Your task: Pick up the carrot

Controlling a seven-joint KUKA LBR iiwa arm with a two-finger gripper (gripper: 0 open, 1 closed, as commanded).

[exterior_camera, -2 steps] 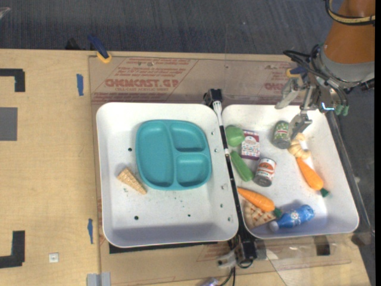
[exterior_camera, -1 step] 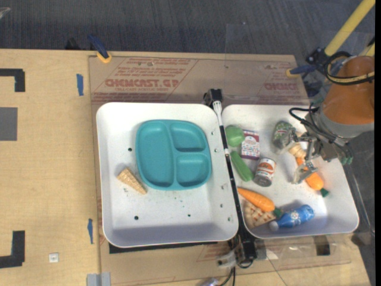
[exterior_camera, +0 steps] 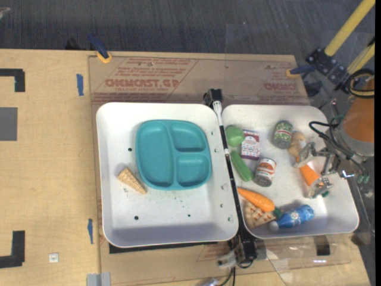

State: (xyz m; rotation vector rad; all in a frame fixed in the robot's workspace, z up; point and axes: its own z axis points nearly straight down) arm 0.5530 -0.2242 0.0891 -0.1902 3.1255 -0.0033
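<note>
The carrot (exterior_camera: pixel 257 199), orange with a green stub, lies slantwise near the front left of the right bin (exterior_camera: pixel 348 216), resting against a waffle piece (exterior_camera: pixel 256 217). My gripper (exterior_camera: pixel 315 171) hangs low over the right side of that bin, about a hand's width to the right of the carrot and slightly farther back. Its metal parts sit around a small orange block (exterior_camera: pixel 308 174). The arm's orange band (exterior_camera: pixel 362 124) is at the right edge.
The right bin also holds a blue bottle (exterior_camera: pixel 294 217), a small can (exterior_camera: pixel 265 172), a green vegetable (exterior_camera: pixel 241 165), a white-and-maroon box (exterior_camera: pixel 250 145) and a green can (exterior_camera: pixel 283 134). In the left bin (exterior_camera: pixel 113 219) are a teal divided plate (exterior_camera: pixel 174 154) and a cone (exterior_camera: pixel 131 180).
</note>
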